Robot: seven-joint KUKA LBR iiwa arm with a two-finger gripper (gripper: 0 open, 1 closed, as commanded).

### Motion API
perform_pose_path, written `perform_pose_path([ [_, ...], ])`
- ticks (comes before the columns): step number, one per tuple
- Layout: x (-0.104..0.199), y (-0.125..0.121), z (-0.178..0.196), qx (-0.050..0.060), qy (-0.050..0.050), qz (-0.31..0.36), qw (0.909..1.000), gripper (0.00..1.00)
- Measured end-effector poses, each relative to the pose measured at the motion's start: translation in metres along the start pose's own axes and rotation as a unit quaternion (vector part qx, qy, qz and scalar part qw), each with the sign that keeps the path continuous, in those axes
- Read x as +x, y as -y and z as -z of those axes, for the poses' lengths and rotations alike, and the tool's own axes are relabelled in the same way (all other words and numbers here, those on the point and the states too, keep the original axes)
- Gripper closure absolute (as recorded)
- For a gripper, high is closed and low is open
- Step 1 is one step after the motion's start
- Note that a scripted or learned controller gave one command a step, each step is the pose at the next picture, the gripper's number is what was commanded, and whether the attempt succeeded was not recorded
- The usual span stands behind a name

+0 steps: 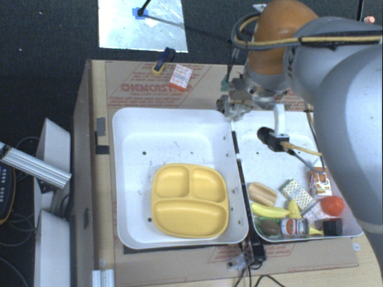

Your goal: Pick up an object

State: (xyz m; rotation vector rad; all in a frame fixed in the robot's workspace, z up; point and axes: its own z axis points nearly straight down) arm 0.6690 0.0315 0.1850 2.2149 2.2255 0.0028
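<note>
Overhead, pincer (239, 107) at the bins' far divider, grip state unclear, toys (293, 211) well below.

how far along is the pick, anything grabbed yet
Nothing looks picked yet. The gripper sits over the far end of the divider between the bins, with no item seen in it. The banana, hot dog and tomato lie in the right bin; grasp and lift remain.

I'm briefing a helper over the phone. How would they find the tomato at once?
Start at the right bin, whose near end holds a heap of small items. The tomato lies at that heap's right edge, just below a small carton. It is the only round, plain red thing there.
</note>
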Motion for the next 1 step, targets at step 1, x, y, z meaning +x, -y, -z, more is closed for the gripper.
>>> perform_pose_path([
  [1, 0.0102, 0.0000, 0.0000, 0.000, 0.000, 0.000, 1.0000, 1.00],
])
